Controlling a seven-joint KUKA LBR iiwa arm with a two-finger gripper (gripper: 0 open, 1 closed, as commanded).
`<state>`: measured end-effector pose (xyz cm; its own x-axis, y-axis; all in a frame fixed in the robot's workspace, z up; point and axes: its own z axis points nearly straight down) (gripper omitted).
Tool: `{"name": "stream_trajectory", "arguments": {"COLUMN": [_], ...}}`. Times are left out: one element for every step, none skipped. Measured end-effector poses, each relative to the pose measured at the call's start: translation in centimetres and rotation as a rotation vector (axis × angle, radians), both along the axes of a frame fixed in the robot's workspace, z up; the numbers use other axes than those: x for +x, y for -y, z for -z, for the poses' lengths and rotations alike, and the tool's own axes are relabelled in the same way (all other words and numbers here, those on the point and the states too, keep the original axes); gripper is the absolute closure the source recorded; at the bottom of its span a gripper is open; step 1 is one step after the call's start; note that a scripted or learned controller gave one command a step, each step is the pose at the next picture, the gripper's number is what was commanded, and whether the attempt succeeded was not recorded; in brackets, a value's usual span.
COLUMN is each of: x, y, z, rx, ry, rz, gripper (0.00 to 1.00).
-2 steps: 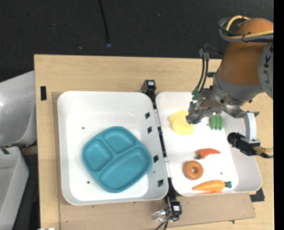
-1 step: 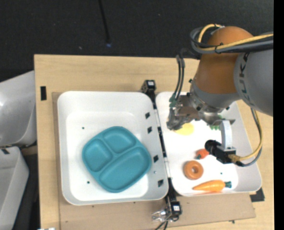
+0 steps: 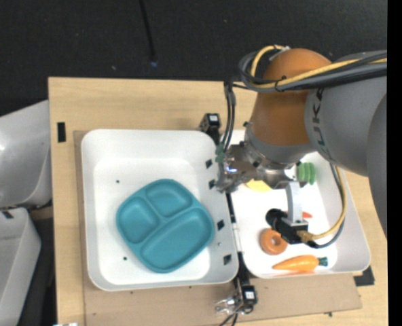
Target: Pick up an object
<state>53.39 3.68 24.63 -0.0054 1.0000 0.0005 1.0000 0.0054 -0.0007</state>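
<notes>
While the grey arm [image 3: 354, 117] is reaching in from the view's right, its wrist is hanging over the far part of the right bin [image 3: 350, 246], as the camera sees it, and the orange band [image 3: 286, 104] is covering much of that bin's far end. The gripper [image 3: 244, 170] is sitting low beneath the wrist, close to the wall where the two bins are meeting. The wrist is hiding it so much that I cannot tell whether it is open or closed. The things to pick from are all lying in the right bin. A yellow object [image 3: 259, 186] is peeking out just under the gripper, mostly hidden, so its shape is not coming clear. A green object [image 3: 305, 173] with a ridged look is lying just beside the arm, further to the view's right. An orange ring [image 3: 273, 242] is lying flat on the bin floor in the near part, not far from the dividing wall. A carrot [image 3: 296, 264] is lying on its side just beside the ring, along the bin's near wall, with its green tip pointing to the view's right. The left bin [image 3: 106, 161] is holding a teal plate [image 3: 163, 224] with three compartments, lying flat toward that bin's near side. Both bins are resting side by side on the pale wooden bench [image 3: 133, 104].
</notes>
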Motion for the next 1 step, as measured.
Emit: {"name": "stream_trajectory", "arguments": {"x": [-1.57], "y": [-5.16], "z": [0.96], "rx": [0.001], "ry": [-0.001], "rz": [-0.002], "gripper": [1.00]}}
